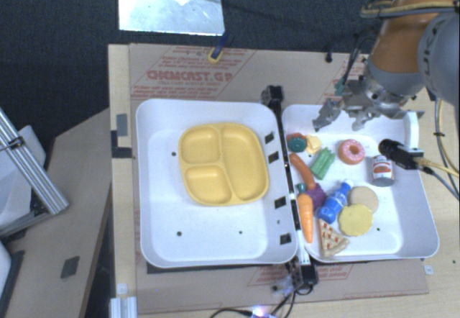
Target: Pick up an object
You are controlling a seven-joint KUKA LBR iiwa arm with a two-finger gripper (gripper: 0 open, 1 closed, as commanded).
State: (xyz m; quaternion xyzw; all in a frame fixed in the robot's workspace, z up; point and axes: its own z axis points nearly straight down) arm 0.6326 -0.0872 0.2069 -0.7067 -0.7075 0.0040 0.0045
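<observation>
1. The gripper (338,121) hangs over the 11 o'clock corner of the right bin (411,217). Its fingers are spread apart with nothing between them.
2. The things to pick all lie in this bin, crowded toward its 9 o'clock wall and centre.
3. Nearest, at the gripper's 7 o'clock, a red toy (297,142) touches a small yellow piece (313,142). A green piece (322,162) lies just past them.
4. A donut (351,152) sits at the gripper's 5 o'clock, with open floor around it. A can (382,170) stands near it, at the donut's 4 o'clock.
5. Along the 9 o'clock wall a chili (302,170) and a carrot (305,216) lie end to end. A purple piece (317,196) and a blue bottle (334,203) are packed against them.
6. A beige disc (364,198) and a yellow disc (356,221) touch just beside the bottle, at its 3 o'clock. A pizza slice (332,240) lies at the bin's 7 o'clock.
7. The left bin (159,226) holds a yellow plate (221,164), well apart from the gripper, at its 8 o'clock.
</observation>
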